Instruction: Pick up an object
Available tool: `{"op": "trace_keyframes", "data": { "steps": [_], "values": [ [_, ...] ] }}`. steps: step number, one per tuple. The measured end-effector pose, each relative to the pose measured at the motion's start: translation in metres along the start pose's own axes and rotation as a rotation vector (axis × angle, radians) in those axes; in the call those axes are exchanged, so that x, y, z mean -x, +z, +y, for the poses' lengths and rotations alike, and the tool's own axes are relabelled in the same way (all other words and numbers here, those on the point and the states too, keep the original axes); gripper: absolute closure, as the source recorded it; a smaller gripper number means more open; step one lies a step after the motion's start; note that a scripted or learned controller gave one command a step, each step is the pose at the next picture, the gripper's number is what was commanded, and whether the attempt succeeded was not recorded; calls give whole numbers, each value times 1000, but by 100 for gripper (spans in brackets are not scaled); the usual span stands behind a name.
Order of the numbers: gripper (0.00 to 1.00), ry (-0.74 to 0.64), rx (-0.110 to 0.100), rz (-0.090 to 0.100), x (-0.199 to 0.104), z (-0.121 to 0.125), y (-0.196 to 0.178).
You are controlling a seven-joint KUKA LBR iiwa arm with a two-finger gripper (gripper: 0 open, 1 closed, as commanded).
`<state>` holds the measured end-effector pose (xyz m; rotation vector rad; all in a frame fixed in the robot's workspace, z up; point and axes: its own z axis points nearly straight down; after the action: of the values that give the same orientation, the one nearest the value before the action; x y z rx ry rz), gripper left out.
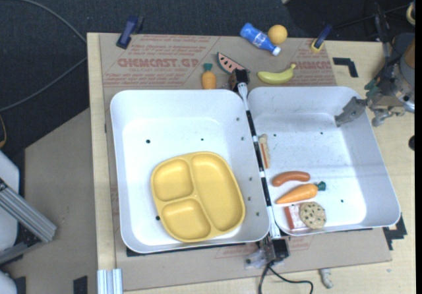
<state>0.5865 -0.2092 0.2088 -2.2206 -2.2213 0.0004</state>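
Note:
My gripper (361,117) hangs over the right bin's (369,154) far right corner, its two fingers spread apart with nothing between them. In that bin's near left part lie an orange-red sausage (291,178), a carrot (298,192) with a green top, and a round cookie (312,215) resting on a small red-and-white packet (294,218). A thin orange stick (264,152) lies along the bin's left wall. All of these sit well to the left of the gripper and nearer the camera.
The left bin (165,121) holds a yellow divided plate (196,195). Behind the bins on the board lie a banana (275,76), a blue bottle (259,38), an orange ball (277,33), a watermelon slice (227,62) and a small orange toy (209,78).

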Motion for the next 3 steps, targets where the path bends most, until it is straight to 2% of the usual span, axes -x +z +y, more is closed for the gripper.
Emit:
{"op": "trace_keyframes", "data": {
  "steps": [1,2,3],
  "values": [
    [0,-1,0,0,-88,-59,125],
    [0,1,-1,1,-107,-101,125],
    [0,1,3,-1,-111,-107,124]
  ]
}}
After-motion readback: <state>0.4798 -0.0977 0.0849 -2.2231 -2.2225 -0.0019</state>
